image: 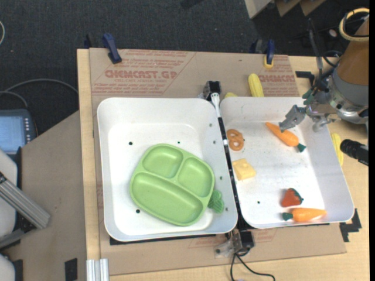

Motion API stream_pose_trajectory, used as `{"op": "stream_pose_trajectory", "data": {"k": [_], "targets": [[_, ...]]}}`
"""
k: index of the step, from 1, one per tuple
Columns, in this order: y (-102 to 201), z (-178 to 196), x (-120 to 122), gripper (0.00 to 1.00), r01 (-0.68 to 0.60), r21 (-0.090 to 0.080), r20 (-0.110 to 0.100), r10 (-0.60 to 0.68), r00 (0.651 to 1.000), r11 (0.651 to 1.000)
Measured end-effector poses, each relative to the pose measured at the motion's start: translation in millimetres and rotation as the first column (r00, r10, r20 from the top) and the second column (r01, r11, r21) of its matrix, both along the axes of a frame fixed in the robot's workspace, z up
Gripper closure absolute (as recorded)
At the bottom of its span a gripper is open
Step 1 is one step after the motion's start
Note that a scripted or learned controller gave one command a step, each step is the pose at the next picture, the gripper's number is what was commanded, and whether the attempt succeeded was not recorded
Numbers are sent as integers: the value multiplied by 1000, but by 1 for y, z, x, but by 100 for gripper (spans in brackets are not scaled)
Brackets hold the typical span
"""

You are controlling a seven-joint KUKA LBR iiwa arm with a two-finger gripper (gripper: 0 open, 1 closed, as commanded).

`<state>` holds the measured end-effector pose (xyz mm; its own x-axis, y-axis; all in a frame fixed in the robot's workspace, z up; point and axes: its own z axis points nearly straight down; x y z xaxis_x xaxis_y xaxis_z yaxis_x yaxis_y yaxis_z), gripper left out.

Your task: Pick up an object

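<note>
The right bin (328, 180) holds an orange carrot (282, 135) near its far side, a pretzel (235, 139), a pale yellow cheese block (244, 170), a red strawberry (291, 197) and a second carrot (306, 215) at the near edge. My gripper (305, 120) hovers over the far right corner of this bin, just right of and above the first carrot. Its two fingers stand open, one grey fingertip (290, 120) close to the carrot's thick end, with nothing between them.
The left bin (111, 157) carries a green divided plate (171, 183) with a small green leafy piece (217, 201) beside it. A yellow corn cob (255, 85) lies on the board behind the right bin. Blue clamps (111, 47) hold the board's far edge.
</note>
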<state>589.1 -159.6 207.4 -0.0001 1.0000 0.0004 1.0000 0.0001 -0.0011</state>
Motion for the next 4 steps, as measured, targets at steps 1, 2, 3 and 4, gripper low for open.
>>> {"op": "stream_pose_trajectory", "data": {"k": [1,2,3,4], "targets": [[-23,-131,35,0,0,1,-7,1,1000,1000],[-23,-112,38,100,0,-2,5,0,1000,1000],[72,-123,47,100,-8,3,-5,8,1000,1000],[166,-18,-18,100,-7,3,0,7,1000,1000]]}}
